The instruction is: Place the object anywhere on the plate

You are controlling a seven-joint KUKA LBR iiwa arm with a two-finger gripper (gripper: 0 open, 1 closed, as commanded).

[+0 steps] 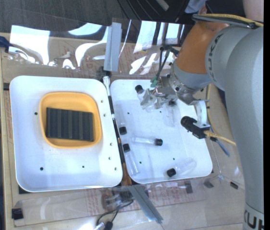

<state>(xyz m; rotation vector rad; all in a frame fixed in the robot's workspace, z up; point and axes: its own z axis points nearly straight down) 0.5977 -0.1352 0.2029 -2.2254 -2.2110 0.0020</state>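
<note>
arm [230,56]: enters from right, wrist over upper part of right bin [199,169] | gripper [155,98]: low in that bin's upper middle, cannot tell finger state | clear tubes with black caps: one at bin centre [146,141], others near lower edge [180,169] and left wall [130,159] | yellow plate [70,120]: centre of left bin [24,166], dark ribbed insert [70,124] on it

Wooden bench [10,68], glaring reflected light

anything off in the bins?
Nothing damaged or spilled. Clear tubes with black caps lie scattered at odd angles in the right bin, one wedged along its left wall. The yellow plate sits square in the left bin.
</note>
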